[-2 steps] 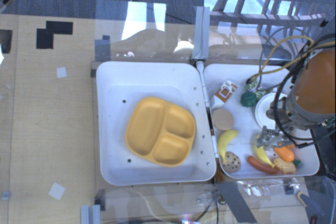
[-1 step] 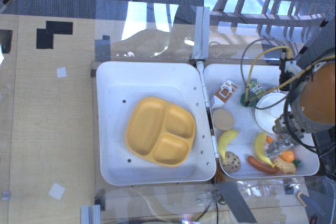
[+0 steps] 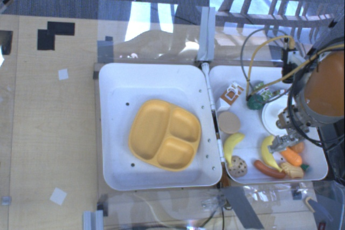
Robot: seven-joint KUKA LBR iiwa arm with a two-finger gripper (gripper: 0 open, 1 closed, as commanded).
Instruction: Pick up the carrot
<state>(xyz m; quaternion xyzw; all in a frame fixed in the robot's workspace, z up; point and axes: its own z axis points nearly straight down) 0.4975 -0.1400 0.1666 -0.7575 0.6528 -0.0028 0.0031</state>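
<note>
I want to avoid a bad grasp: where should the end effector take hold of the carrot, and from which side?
Probably across the middle of the carrot, coming from above. It lies flat and slanted in the right bin, with the end effector close at its upper left and the sausage and banana crowding it on the left.

Grey arm (image 3: 323, 89) from the right, orange-banded wrist bent down, pincer (image 3: 284, 143) low.
</note>
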